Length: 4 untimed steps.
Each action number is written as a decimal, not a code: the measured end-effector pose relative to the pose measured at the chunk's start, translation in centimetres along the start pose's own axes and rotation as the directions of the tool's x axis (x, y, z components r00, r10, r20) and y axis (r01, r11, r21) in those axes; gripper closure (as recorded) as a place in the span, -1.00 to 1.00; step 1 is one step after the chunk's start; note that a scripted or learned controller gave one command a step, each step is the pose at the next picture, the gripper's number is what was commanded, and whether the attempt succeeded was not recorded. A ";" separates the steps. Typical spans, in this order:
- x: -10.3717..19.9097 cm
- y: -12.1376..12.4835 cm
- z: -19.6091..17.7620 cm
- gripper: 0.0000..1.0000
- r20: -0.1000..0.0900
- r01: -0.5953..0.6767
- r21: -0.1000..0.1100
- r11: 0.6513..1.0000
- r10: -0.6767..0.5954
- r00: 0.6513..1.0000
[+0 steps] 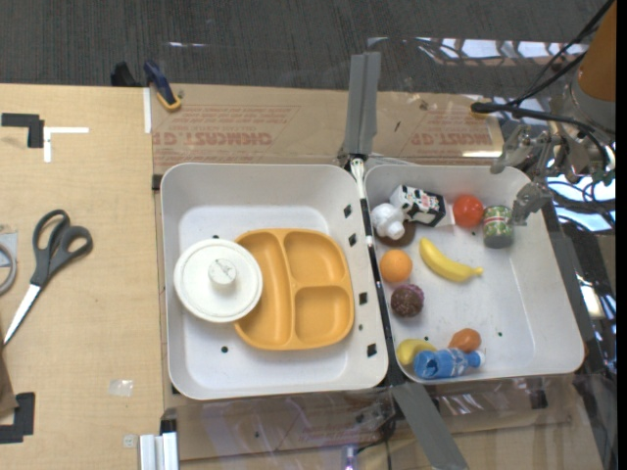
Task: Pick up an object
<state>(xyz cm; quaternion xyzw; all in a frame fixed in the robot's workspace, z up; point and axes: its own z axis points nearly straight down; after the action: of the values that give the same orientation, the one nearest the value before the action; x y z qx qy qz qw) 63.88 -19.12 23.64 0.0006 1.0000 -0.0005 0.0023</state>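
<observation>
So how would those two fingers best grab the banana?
Probably from above, closing across the middle of the banana. It lies flat on the right bin floor with bare floor along both long sides, and its middle is narrow enough to pinch.

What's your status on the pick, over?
Gripper over right bin's far corner, nothing seen held. Small green-and-red item just beside it. Red ball close by.

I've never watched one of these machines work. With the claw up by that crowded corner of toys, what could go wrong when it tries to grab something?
The gripper sits near the small green-banded can, which lies close to the red ball; it might nudge one while closing on the other. Round pieces like the orange could roll away. The bin wall is close, so it may bump it.
</observation>
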 end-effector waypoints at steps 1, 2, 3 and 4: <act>-2.1 -1.6 9.4 -1.00 0.000 -0.063 0.000 0.998 0.063 0.998; -1.4 0.2 14.2 -1.00 0.001 -0.253 0.000 0.967 0.253 0.967; -1.7 0.3 13.0 1.00 0.008 -0.249 0.001 0.968 0.249 0.968; 6.1 1.5 14.2 1.00 0.000 -0.306 0.001 0.952 0.306 0.952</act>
<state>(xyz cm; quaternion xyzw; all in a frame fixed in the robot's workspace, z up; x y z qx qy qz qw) 57.82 -17.61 9.39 0.1555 0.9878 -0.0007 0.0021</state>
